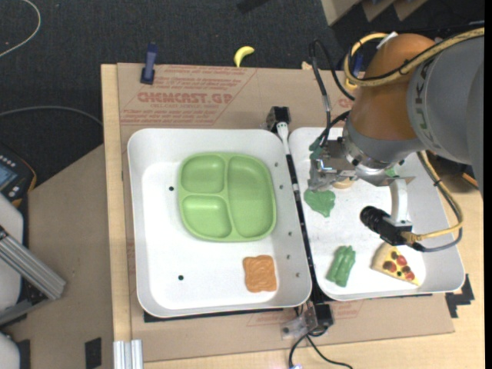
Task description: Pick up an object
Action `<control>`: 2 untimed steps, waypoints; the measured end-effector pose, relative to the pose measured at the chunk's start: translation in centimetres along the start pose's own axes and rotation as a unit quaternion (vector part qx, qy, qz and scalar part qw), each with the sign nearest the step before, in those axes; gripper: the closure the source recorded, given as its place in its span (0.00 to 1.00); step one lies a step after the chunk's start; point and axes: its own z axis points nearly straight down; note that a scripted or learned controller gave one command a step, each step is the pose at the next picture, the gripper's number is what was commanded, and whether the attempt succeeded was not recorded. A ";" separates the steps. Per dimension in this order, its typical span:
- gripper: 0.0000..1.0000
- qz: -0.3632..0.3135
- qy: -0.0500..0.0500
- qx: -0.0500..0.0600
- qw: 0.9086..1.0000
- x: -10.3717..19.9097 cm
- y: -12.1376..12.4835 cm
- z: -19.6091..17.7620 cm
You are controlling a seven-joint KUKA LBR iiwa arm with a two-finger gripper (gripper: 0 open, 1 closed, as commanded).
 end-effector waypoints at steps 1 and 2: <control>1.00 0.000 0.001 0.007 1.000 8.9 -3.8 0.2; 1.00 0.002 0.000 0.004 1.000 14.3 -7.8 -5.2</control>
